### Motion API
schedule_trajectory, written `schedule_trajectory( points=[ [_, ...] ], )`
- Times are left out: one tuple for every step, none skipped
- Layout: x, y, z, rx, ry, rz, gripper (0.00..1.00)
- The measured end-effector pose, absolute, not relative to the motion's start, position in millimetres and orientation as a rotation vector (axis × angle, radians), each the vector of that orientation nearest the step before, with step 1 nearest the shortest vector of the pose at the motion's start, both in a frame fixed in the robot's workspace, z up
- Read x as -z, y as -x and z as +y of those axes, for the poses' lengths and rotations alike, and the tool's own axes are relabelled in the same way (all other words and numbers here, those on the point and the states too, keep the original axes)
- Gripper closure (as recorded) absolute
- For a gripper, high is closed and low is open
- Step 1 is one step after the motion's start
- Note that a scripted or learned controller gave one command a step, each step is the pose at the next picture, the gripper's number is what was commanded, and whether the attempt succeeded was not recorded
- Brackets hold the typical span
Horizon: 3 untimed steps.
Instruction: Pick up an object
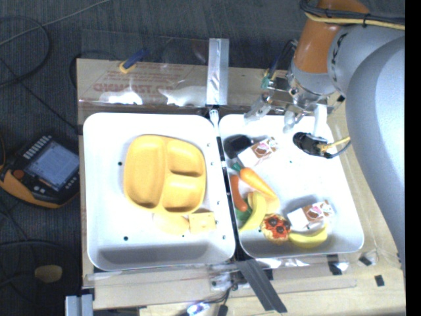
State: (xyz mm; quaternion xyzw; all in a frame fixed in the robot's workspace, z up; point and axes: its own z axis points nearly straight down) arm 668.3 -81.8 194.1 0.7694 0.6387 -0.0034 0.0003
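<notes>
Noted against the near wall of the right bin [352, 209]: a banana [308, 237], touching a round red-and-orange toy [276, 225] and a small carton [310, 214]. Found toward that bin's middle, by its left wall, a carrot [258, 180] lying over a yellow fruit [255, 206] and a red piece [236, 191]. Saw just left of the right bin, level with these, a yellow divided tray [164, 173]. Farther in, found a second carton [263, 149] beside a black object [235, 143]. Found the gripper [273, 115] over the bin's far wall, jaws spread wide, gripping nothing, apart from every object below.
</notes>
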Motion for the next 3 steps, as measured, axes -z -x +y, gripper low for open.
schedule_trajectory(
  points=[
    [-191, -668.1, -82, 0.011, -2.477, 1.934, 0.00],
    [-91, -584.7, -95, -0.002, -2.380, 2.047, 0.00],
    [-90, -539.5, -101, -0.018, -2.146, 2.269, 0.00]
  ],
)
